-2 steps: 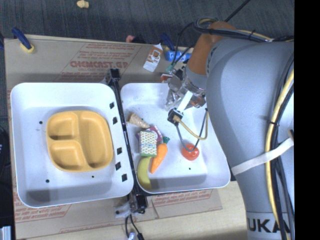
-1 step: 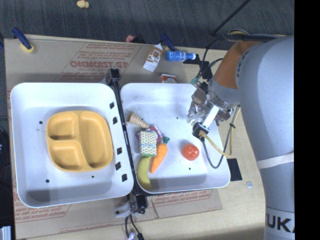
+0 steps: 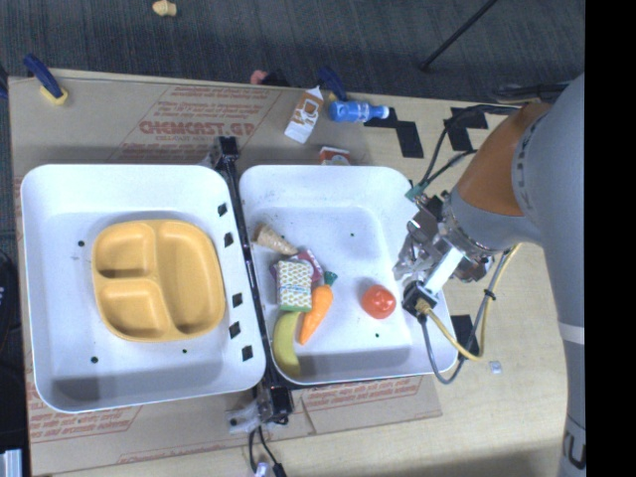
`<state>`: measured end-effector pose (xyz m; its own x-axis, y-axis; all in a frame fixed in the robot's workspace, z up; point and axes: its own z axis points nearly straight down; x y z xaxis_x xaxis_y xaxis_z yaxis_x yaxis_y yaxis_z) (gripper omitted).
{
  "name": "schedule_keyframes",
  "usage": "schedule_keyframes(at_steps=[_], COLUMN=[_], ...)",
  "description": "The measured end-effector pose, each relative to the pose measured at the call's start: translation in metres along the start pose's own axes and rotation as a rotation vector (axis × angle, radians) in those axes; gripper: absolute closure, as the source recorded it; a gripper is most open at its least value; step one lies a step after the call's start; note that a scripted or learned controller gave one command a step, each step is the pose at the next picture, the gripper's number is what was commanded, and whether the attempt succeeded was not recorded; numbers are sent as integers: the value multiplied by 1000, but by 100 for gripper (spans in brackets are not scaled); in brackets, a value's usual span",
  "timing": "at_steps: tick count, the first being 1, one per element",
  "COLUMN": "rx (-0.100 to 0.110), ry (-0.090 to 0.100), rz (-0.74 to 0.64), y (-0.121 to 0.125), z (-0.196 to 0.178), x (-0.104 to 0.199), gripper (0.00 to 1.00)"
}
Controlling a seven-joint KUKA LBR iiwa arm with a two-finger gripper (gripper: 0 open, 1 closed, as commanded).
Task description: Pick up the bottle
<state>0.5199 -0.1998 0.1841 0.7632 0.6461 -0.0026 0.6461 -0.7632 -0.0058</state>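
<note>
Camera view: bottle (image 3: 356,112) lies at the surface's (image 3: 517,405) far edge, outside both bins (image 3: 328,171); jaws (I cannot tell their state) hang well apart.

You can read one print: red letters on the cardboard (image 3: 149,102), just behind the left bin (image 3: 50,197), that look like "CHEMCAST GP". The finer red lines around them, and those in front of that bin, are too small to read.
</note>
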Motion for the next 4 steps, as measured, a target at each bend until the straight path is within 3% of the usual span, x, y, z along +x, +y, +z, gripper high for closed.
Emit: schedule_keyframes(at_steps=[1, 2, 3, 4], rx=[2, 2, 4, 3], ry=[1, 2, 2, 2], rz=[226, -58, -193, -470], y=[-22, -20, -23, -26], z=[28, 18, 16, 7], x=[-39, -40, -38, -35], gripper=[100, 100, 100, 100])
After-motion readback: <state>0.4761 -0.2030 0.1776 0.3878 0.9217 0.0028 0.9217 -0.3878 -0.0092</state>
